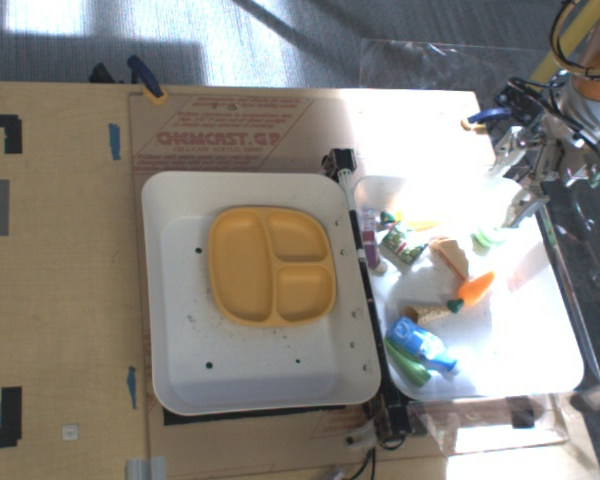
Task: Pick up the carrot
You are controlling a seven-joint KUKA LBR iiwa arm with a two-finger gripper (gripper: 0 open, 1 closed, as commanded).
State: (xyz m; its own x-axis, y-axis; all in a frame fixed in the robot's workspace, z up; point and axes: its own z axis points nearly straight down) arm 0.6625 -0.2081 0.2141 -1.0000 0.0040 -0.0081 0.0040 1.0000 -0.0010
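The carrot [474,289] is small and orange with a green top. It lies tilted in the middle of the right bin [540,358], leaf end toward the lower left. My gripper [527,206] hangs over the bin's far right corner, up and to the right of the carrot and well apart from it. Bright glare washes out that corner of the bin.
Around the carrot lie a tan bread-like piece [449,256], a green can [404,244], a blue bottle [421,344] and a green item [408,367]. The left bin [180,358] holds a yellow divided plate [272,265]. A black clamp [339,161] sits between the bins.
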